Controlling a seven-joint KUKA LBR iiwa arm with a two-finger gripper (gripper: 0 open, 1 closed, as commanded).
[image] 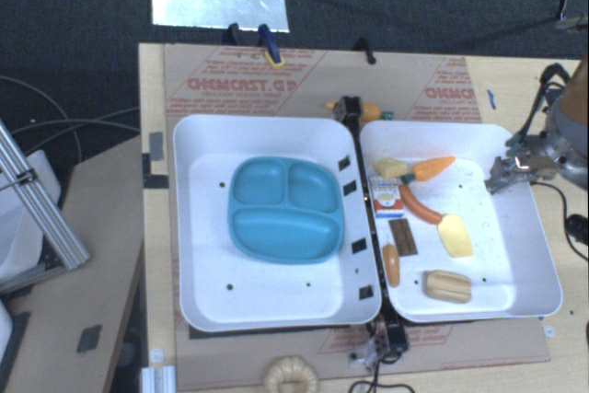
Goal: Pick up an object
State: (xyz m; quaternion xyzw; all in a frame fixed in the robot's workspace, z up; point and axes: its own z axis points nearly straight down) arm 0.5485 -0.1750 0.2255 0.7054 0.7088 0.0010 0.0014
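Note:
My gripper (503,175) hangs over the right rim of the right bin (515,239), apart from all the objects. In that bin lie a carrot (433,167), a yellow wedge (389,167), a small printed packet (385,194), a red-orange sausage (421,207), a pale yellow piece (455,236), a brown bar (401,236), a small orange piece (391,265) and a tan bread roll (447,287). The carrot's tip is the object closest to the gripper, some way to its left.
The left bin (202,225) holds a blue divided plate (284,209). Black clips (359,244) run along the divider between the bins. A small orange thing (368,112) sits behind the bins. A cable (575,230) trails on the bench at the right.

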